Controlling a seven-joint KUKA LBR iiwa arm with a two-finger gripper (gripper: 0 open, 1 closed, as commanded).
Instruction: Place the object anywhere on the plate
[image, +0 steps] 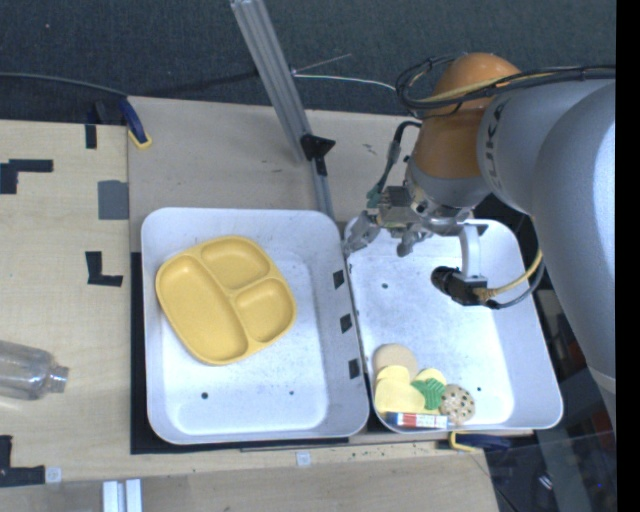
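Two shallow white bins sit side by side on the bench. The left bin (170, 400) holds a yellow plate (225, 297) with three compartments, lying toward the bin's upper left; nothing rests on the plate, and the bin floor below and to its right is bare white. The right bin (510, 340) holds a small cluster of objects (420, 393) packed into its lower left corner: pale yellow and tan round pieces, a green piece, a speckled round one, and a thin red and white item along the bottom wall. The cluster touches or nearly touches the wall that divides the bins. The remainder of the right bin's floor is open.

The gripper (388, 232) hangs over the upper left corner of the right bin, close to the dividing wall and well apart from the cluster. Its fingers appear slightly spread, with nothing between them. A clear bottle (28, 370) lies on the bench at the far left.
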